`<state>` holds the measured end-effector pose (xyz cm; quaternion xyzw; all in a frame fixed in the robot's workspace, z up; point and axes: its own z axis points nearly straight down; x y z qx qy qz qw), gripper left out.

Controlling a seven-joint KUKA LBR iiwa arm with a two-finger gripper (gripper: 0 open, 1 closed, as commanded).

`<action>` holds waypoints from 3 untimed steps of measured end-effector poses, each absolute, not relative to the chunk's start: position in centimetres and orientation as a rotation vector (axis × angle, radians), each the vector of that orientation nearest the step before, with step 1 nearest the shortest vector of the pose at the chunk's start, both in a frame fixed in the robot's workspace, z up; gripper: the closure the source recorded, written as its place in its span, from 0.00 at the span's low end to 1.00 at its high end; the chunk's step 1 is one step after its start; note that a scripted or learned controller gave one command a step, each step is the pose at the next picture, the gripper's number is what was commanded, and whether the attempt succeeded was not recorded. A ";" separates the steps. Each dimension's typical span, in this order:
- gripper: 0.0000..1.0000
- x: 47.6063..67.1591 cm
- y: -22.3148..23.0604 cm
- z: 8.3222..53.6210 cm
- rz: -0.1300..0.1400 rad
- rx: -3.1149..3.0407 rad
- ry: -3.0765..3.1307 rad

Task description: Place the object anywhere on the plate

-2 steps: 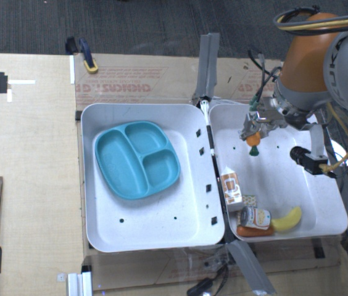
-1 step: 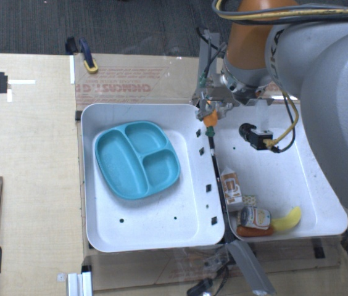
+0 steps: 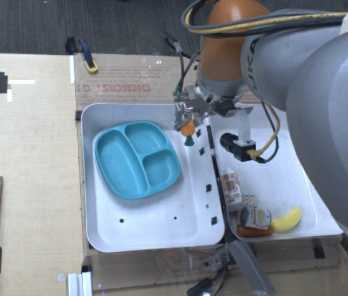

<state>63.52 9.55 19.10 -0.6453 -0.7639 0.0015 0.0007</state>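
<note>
Object: a small orange and green piece point(image 3: 188, 133), carrot-like, sits just under the gripper tip, beyond the plate's upper right corner and apart from its rim.
Plate: a blue plate point(image 3: 137, 159) with three compartments lies in the left bin, tilted a little; nothing rests in its compartments.
Gripper: the gripper point(image 3: 185, 119) hangs over the strip between plate and divider, close above the orange piece; whether it is spread or closed on the piece cannot be told.
Arm: grey with an orange band point(image 3: 232, 29), it reaches in from the side away from the plate.
Left bin: white bin point(image 3: 149, 227) around the plate.
Right bin: across the divider from the plate, a banana point(image 3: 287, 220), a small can point(image 3: 254, 217) and a packet point(image 3: 231, 187).
</note>
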 end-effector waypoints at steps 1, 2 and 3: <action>0.00 63.5 9.5 19.1 0.005 -2.027 -2.399; 1.00 63.6 9.4 19.9 0.007 -2.029 -2.397; 1.00 62.1 16.8 21.3 0.003 -2.146 -2.295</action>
